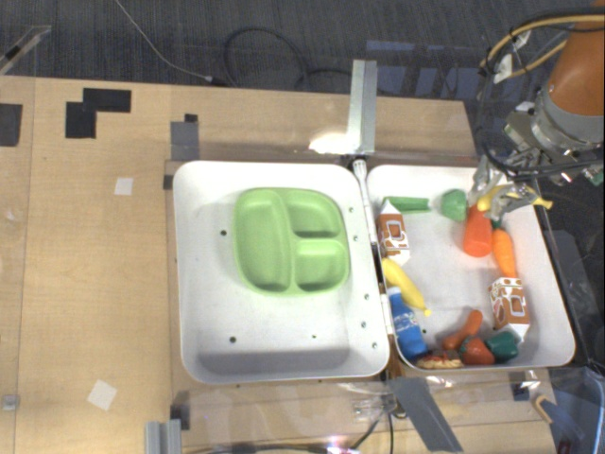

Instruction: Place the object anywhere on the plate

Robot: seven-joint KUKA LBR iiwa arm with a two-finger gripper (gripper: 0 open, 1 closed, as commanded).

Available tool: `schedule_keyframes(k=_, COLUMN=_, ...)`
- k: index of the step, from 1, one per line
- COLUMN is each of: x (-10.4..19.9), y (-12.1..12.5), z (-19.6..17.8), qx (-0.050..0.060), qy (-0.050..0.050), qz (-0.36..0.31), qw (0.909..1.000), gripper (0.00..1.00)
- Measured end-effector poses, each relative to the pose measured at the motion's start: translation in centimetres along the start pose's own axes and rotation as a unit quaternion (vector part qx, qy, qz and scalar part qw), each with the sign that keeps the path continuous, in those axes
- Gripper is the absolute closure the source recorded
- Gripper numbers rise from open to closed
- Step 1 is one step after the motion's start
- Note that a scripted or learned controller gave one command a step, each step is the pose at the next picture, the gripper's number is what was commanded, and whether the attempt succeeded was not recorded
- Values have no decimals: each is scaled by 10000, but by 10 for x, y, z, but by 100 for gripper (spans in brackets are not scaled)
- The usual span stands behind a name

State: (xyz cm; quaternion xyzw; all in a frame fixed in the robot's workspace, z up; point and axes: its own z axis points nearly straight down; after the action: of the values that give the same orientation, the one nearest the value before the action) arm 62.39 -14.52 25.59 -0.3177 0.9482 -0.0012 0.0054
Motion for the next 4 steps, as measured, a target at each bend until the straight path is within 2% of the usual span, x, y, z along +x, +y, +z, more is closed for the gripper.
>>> schedule_keyframes(k=1, x=-96, y=68, z=59, qx=-39, qy=8, qz=-401, qw=9992, gripper=100)
schedule_keyframes(k=2, x=-148, y=126, z=69, qx=-15, qy=-11, qz=-1740, qw=9847, gripper=100)
schedule_keyframes(k=3, x=-203, y=201, z=40, qx=-20, qy=-24, qz=-1610, qw=9870, gripper=100)
schedule_keyframes(k=4, x=-201, y=198, z=40, qx=-16, qy=-16, qz=-1587, qw=9873, gripper=0)
